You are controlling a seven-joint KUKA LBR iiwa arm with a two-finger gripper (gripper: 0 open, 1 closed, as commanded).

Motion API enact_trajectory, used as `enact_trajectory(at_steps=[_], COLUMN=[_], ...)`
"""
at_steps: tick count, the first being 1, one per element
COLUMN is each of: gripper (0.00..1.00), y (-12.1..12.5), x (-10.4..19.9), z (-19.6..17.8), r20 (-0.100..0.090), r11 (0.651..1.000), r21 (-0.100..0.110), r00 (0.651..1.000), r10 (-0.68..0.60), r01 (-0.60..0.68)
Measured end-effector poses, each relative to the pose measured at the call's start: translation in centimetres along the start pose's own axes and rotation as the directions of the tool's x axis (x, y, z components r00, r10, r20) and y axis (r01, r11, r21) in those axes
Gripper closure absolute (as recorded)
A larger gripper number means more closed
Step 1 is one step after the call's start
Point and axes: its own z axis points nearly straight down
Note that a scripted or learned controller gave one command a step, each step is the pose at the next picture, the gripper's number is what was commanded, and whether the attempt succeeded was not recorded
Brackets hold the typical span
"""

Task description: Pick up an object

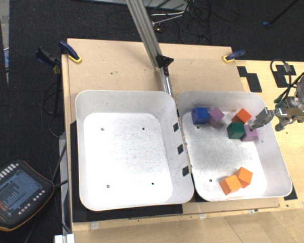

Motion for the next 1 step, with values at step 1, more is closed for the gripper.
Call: enact_trajectory(at_steps=[1], gripper=[0.0], y=[0.09], x=[0.01], z=[-0.26], r20=[0.001], r11=[1.0], r21=[-0.005], r00=[1.0], r10=[-0.001], r01=[0.001])
